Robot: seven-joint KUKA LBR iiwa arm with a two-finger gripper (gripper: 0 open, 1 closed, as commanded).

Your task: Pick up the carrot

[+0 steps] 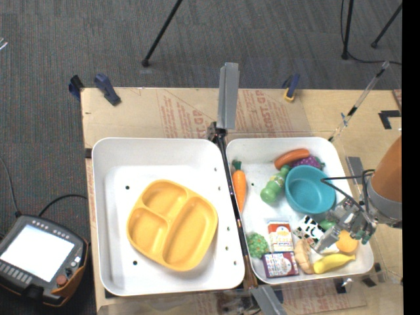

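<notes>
One carrot against bin wall, green bottle beside

Arm cut off at right edge, gripper blurred so finger state unreadable, purple item mostly hidden behind blue bowl.

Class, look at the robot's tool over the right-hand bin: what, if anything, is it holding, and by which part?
It cannot be told. The tool sits low at the right bin's near right corner among small toys, well away from the carrot, which lies by the left wall.
</notes>
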